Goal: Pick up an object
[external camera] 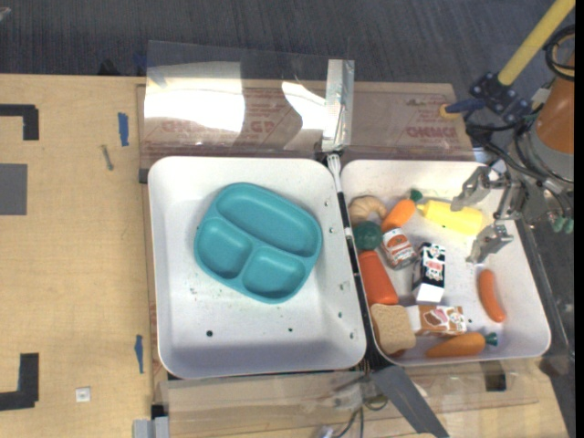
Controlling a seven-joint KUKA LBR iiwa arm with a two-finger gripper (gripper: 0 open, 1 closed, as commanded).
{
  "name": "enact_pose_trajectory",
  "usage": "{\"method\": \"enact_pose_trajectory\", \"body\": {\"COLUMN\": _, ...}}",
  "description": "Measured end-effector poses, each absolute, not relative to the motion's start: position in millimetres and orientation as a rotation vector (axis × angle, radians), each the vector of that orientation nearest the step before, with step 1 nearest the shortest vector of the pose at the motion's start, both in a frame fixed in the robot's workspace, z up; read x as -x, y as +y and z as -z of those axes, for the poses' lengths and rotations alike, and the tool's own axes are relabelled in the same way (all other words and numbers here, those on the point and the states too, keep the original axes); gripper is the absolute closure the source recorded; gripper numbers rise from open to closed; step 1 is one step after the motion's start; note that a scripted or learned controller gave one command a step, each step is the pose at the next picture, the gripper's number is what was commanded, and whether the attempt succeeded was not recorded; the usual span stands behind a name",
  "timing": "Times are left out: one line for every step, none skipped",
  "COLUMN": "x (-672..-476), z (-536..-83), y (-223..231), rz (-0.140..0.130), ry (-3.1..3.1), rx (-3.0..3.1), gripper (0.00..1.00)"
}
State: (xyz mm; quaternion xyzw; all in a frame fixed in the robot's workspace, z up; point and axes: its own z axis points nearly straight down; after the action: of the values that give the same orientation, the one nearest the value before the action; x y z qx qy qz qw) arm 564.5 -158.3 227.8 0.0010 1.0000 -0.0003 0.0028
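**binwatcher:** Two white bins side by side on the tabletop point(64, 245). The left bin point(173, 336) has just a teal divided plate point(260, 242) sitting roughly in the middle, three compartments, lying flat. All the small stuff is in the right bin point(534, 331).

**gripfan:** What's in the pile?

**binwatcher:** Play food mostly. A yellow corn-looking piece point(452, 217) near the back, a small carrot point(399, 213) just left of it, a tan bun-ish thing point(368, 208) in the back left corner with a dark green lump point(368, 236) touching it. A long orange-red sausage point(377, 276) runs along the left wall, a little can point(398, 248) beside it, a black and white carton point(432, 270) in the middle. Near the front: a slice of bread point(393, 328), a small printed box point(443, 318) and a bigger carrot point(458, 344). Another small sausage point(491, 297) lies off to the right by itself.

**gripfan:** And the gripper?

**binwatcher:** The gripper point(485, 215) is over the back right part of the right bin, coming in from the right. The fingers point(494, 238) are spread apart with nothing between them. One sits just right of the corn piece, the other a bit nearer the front, above the lone sausage. Can't tell if it touches the corn.
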Motion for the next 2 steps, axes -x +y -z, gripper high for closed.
{"method": "enact_pose_trajectory", "body": {"x": -479.4, "z": -165, "y": -113, "rz": -0.003, "ry": 3.142, "rx": -0.112, "gripper": 0.00}}
{"method": "enact_pose_trajectory", "body": {"x": -559.5, "z": -97, "y": -115, "rz": -0.001, "ry": 3.137, "rx": -0.179, "gripper": 0.00}}
